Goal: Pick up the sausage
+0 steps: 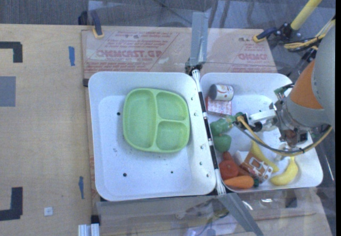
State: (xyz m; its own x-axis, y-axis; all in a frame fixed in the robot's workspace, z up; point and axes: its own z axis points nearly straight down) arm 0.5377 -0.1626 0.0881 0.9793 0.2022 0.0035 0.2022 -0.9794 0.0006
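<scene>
Two white bins are set side by side: the left bin [106, 139] holds a green divided plate [156, 120], and the right bin [315, 173] is crowded with toy food. The gripper [290, 136] is seen above the right bin near a banana [285, 172]. The sausage cannot be told apart among the items.

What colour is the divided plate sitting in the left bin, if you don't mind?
Light green, seen clearly in the camera view: the divided plate rests in the left bin.

Grey arm [325, 70] reaches in from the right, tool [291, 139] pointing down
</scene>
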